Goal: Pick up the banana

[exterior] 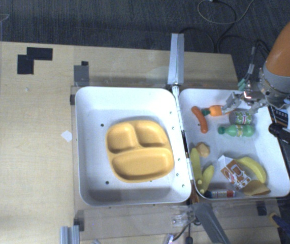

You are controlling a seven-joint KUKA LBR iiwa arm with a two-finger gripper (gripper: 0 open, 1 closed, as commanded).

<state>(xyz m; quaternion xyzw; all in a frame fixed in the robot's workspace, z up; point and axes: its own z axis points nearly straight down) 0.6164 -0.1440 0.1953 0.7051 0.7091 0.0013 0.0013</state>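
Still approach phase imo: gripper [244,104] open, empty, up by the bottle [237,130]; needs to drop toward banana [254,168] w/ fingers straddling it.

A yellow divided tray [138,150] sits in the left bin [91,136]. The right bin [274,151] holds a sausage [201,119], green bottle [236,130] and potato [202,149].

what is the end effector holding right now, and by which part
Nothing that can be seen. The end effector hovers over the far end of the right bin, above the green bottle. The banana lies near the bin's front, untouched.
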